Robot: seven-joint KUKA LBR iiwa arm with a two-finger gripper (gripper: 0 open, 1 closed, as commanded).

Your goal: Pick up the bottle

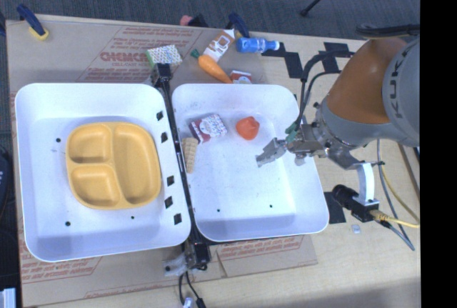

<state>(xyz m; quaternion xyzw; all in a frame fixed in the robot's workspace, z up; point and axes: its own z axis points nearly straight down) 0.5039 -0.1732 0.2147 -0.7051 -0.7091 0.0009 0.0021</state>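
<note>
A small blue bottle (253, 46) lies on its side on the cardboard behind the right bin (307, 189). A white and orange bottle-like container (219, 44) lies just left of it. My gripper (272, 152) hangs over the right half of the right bin, well in front of both bottles. It is about a hand's width right of a red round object (248, 128) and nothing shows in its grasp.
The right bin also holds a red and white carton (208, 128) and a tan cone-like piece (190, 154) by its left wall. A yellow divided plate (113, 164) sits in the left bin (28, 178). An orange carrot (214, 69) and a small patterned box (164, 55) lie behind the bins.
</note>
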